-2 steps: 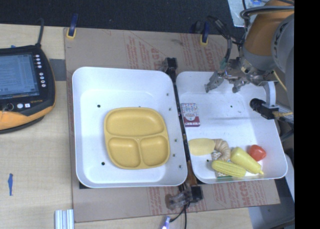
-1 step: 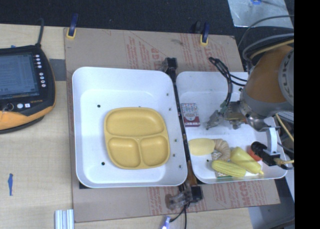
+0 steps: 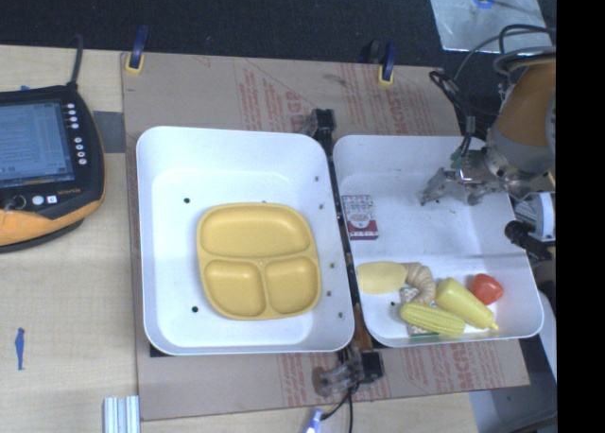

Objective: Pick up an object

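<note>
The corn (image 3: pixel 432 319) lies near, in the right bin (image 3: pixel 397 162), among crowded toys. The gripper (image 3: pixel 452 187) hangs released above the far part, empty. It could catch two toys together.

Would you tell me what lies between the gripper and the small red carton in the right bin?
Nothing: in the camera view, only bare white floor of the right bin separates the gripper from the small red carton.

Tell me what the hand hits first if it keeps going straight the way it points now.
The hand points toward the view's left and down over the right bin. It would most likely meet that bin's bare white floor first; the small red packet lies further left. Depth is hard to judge from this one slanted view.
</note>
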{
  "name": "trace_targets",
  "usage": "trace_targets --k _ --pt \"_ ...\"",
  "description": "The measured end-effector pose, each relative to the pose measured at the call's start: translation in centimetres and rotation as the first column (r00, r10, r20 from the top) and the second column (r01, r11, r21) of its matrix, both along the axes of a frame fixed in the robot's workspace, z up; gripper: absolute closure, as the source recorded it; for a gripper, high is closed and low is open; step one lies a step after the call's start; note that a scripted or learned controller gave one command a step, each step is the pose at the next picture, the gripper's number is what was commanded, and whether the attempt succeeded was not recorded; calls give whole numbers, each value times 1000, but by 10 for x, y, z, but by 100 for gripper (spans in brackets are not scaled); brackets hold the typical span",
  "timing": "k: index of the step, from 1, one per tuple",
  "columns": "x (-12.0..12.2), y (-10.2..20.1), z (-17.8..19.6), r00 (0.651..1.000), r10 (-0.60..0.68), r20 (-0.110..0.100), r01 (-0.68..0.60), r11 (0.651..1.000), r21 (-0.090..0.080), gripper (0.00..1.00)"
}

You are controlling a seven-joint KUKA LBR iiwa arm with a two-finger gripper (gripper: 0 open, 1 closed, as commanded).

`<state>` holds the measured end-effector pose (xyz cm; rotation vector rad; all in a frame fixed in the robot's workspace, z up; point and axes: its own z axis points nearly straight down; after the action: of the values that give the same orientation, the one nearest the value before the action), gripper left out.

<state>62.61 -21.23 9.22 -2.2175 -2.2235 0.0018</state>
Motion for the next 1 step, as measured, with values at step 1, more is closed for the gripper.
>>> trace_targets --k 1 --pt "-92 22 75 1000 0 -1 0 1000 0 0"
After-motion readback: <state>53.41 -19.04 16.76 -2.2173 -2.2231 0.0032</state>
